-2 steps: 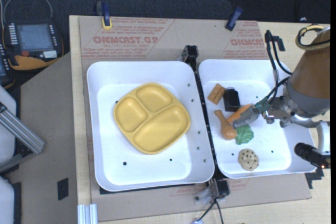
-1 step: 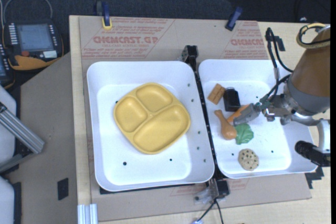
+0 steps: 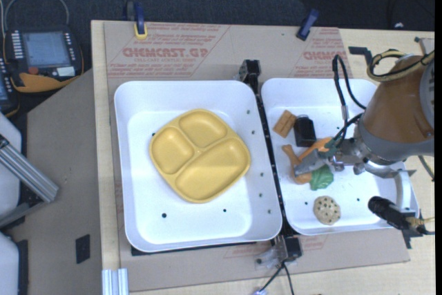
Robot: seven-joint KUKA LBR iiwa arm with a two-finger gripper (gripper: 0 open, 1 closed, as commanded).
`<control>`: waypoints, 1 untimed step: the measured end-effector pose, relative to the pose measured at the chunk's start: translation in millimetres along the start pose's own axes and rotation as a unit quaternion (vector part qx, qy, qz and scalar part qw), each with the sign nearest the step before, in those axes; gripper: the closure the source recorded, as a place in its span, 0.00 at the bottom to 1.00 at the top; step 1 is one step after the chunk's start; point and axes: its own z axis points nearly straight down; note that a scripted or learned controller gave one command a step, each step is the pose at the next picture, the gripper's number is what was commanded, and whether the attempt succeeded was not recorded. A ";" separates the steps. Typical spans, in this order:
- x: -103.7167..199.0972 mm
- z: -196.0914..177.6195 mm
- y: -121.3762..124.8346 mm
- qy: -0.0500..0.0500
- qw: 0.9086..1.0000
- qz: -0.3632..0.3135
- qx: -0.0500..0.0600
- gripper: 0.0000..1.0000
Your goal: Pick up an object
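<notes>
The right bin holds several small items: a tan cracker-like piece, a black block, an orange piece, a brown piece, a green lump and a speckled cookie. My gripper reaches in from the right and sits low over the cluster, between the orange piece and the green lump, partly covering the brown and orange items. The grey arm with its orange band hides the bin's right side.
The left bin bears a yellow divided plate at its centre. A black clamp sits at the far end of the wall between the bins. Cables run above the arm at the right. Cardboard lies under both bins.
</notes>
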 end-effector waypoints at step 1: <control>0.7 46.4 -1.3 0.001 1.000 0.000 0.002 0.00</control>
